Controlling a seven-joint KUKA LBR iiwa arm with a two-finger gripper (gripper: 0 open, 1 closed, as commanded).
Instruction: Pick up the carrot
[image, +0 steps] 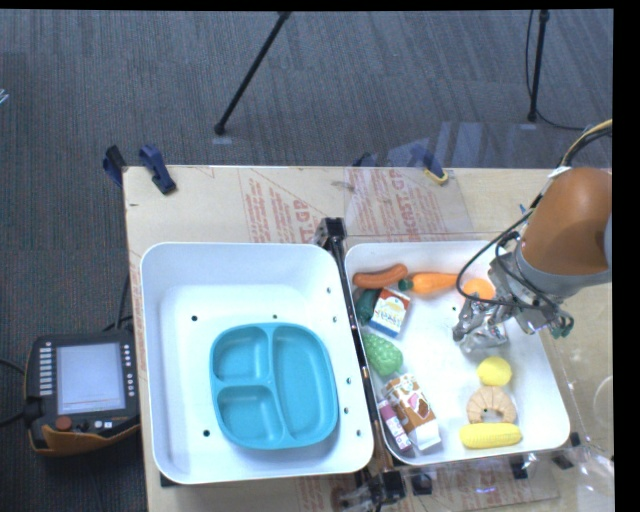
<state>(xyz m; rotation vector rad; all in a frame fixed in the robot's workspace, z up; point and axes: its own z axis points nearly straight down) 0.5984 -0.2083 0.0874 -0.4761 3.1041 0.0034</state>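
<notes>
The carrot, orange with a green stub at its left end, lies flat near the back wall of the right bin. Its right tip passes under the arm's black cable. My gripper hangs over the middle right of that bin, below and to the right of the carrot and apart from it. The orange wrist band sits above it. Nothing shows between the metal fingers.
The right bin also holds a sausage, a small carton, a green vegetable, a juice box, a lemon, a cookie-like round and corn. A blue divided plate lies in the left bin.
</notes>
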